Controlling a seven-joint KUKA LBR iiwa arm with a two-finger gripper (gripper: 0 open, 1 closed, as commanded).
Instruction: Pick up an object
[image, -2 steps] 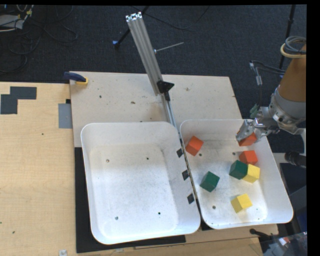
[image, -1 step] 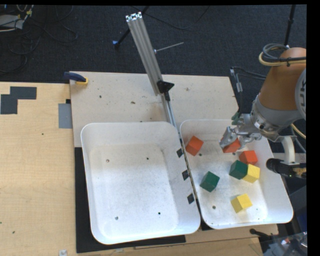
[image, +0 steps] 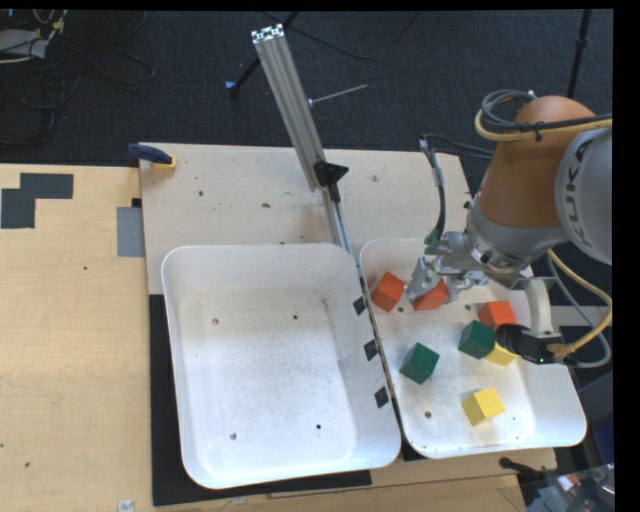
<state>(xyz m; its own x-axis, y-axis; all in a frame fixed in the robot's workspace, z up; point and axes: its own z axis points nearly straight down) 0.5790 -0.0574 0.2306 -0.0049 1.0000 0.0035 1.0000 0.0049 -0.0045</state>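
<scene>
"KUKA" lettering on grey arm (image: 590, 200)

Orange block (image: 432, 296) tilted between the fingers (image: 424, 277), right bin (image: 560, 425), upper left part

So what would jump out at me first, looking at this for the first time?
Probably the big grey arm with its orange band reaching in from the right, its gripper low over the right bin. Next, the bright blocks scattered there: an orange block beside the gripper, a green block and a yellow block nearer the front.
</scene>
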